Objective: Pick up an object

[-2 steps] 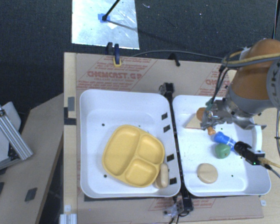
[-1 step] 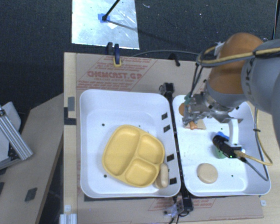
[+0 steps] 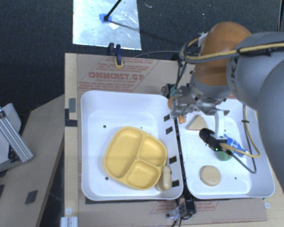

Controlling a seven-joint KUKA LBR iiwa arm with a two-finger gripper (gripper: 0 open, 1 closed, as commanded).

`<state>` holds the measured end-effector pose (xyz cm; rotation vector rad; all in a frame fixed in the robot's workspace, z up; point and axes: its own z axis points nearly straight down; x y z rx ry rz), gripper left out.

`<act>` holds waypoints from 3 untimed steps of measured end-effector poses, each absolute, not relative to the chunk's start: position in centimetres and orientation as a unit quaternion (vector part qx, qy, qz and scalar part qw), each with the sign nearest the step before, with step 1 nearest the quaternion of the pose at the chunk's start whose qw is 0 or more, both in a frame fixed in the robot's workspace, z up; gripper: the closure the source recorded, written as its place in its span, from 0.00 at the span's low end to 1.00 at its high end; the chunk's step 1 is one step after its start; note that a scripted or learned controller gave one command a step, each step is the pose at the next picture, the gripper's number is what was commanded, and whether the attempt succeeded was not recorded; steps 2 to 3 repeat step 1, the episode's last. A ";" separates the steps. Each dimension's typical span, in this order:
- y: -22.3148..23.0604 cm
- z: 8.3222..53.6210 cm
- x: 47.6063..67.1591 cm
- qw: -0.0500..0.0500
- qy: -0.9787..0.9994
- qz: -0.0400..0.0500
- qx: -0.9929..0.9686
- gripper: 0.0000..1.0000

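Note:
My gripper (image 3: 180, 107) hangs over the far end of the wall between the two bins, beneath the orange-banded wrist. A small orange bit (image 3: 181, 119) shows just under it; whether it is held I cannot tell. In the right bin (image 3: 256, 184) a tan wedge (image 3: 197, 122) lies close to the right of the gripper. A green object (image 3: 223, 155) sits mid-bin, and a round tan disc (image 3: 210, 175) lies near the front. In the left bin (image 3: 100, 109) rests a yellow divided tray (image 3: 135, 157) with a small beige lump (image 3: 165, 177) at its right corner.
The arm's bulk covers the right bin's far right part. Cardboard (image 3: 120, 72) lies under the bins, with a blue-and-yellow clamp (image 3: 117, 54) at its far edge. A shiny foil sheet (image 3: 107, 18) lies beyond it.

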<state>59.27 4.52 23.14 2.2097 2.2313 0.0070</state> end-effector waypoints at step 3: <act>9.8 21.9 60.5 0.000 0.711 0.001 0.704 1.00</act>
